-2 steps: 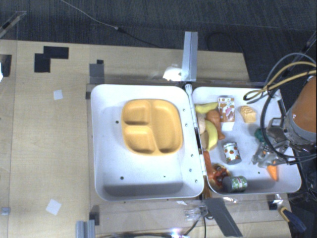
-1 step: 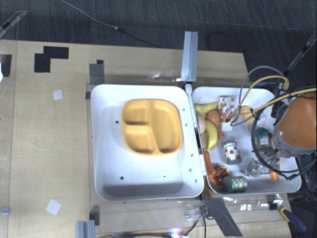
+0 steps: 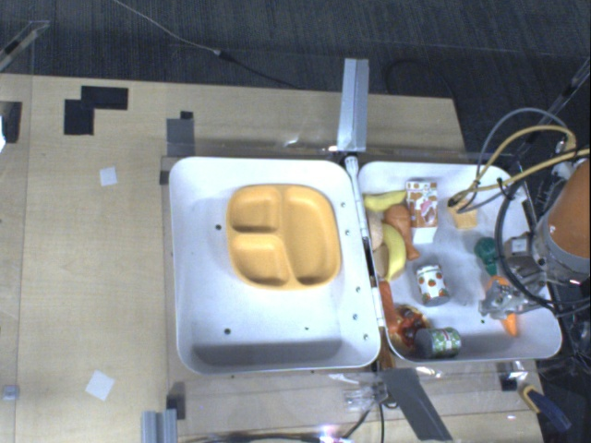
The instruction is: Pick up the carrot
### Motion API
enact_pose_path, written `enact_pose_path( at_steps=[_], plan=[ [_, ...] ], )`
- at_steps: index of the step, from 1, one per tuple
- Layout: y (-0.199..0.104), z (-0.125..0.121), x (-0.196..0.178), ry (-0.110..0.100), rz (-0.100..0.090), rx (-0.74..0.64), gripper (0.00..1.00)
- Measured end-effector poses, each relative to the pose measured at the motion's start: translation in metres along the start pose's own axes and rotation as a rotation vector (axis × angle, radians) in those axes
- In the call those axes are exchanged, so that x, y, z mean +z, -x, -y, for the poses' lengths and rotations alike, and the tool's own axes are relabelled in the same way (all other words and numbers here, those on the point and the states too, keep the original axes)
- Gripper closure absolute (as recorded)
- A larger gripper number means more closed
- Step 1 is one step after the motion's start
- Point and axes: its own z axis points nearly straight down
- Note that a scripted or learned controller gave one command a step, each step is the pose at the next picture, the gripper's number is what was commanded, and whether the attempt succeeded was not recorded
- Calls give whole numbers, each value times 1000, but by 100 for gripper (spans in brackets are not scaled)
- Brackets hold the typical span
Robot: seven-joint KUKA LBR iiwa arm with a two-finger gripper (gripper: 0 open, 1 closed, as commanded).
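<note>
Carrot [image 3: 510, 322] sits at the right bin's [image 3: 545, 344] near-right corner, gripper [image 3: 500, 295] right over it. You can't tell whether it has hold, and no lift shows, so count the pick as pending.

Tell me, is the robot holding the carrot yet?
It cannot be told. The gripper sits low over the right bin, with something orange, maybe the carrot, right beneath it, but cables hide the jaws.

Open white floor [image 3: 457, 275] mid right bin; bananas [image 3: 392, 247], small printed can [image 3: 431, 283] and green tin [image 3: 440, 342] crowd its left side.
</note>
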Motion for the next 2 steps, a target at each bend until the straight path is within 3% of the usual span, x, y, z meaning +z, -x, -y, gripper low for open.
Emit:
enact_pose_path(
  at_steps=[1,2],
  plan=[
    [6,7,-58,-3,1,221,100],
    [-4,-3,39,-4,0,25,100]
  ],
)
